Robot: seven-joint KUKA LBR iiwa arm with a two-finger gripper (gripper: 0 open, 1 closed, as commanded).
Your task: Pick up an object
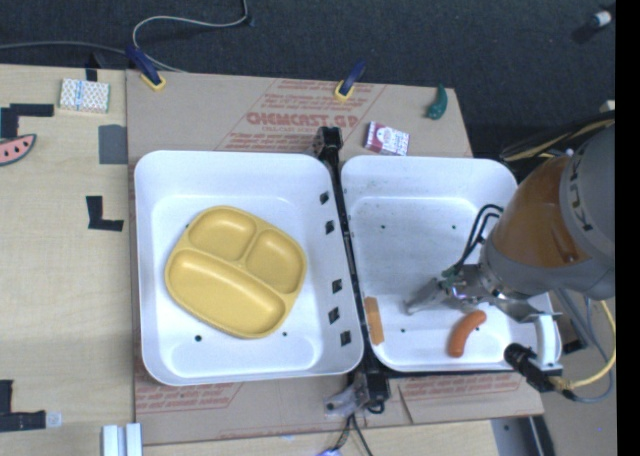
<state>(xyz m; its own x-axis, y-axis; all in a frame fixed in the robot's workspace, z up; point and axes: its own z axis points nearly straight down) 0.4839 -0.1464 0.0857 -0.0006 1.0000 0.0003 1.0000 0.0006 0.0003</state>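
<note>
Metal-grey fingers point(420, 301) of your gripper point(428, 298) reach leftward over the floor of the right bin point(400, 184), low in its middle part. You cannot tell from this slanted look whether the jaws stand apart or together; they show as one thin pointed shape, and nothing is visible between them.

Just beside the gripper, toward the near-right corner of that bin, lies an orange sausage-shaped toy point(463, 333), tilted with its upper end close under the wrist. It lies on the bin floor, apart from the fingertips. Near the bin's left wall, low down, a small tan bread-like piece point(373, 319) lies lengthwise along the divider.

Behind the fingers you see the arm's wrist with its orange band point(528, 224) and grey body point(595, 214), coming in from the right and covering the bin's right wall. A black cable loops beside the wrist.

Across the divider, the left bin point(160, 244) holds a yellow compartment plate point(235, 271) with three wells, lying flat and turned at an angle near the bin's middle.

Both bins rest on a cardboard sheet point(290, 114) with red print. Above the right bin, on the cardboard, sits a small red-and-white packet point(385, 138), and a green clip point(437, 102) lies at the sheet's far-right corner. Two yellow-and-blue clamps point(350, 80) grip the far edge.
</note>
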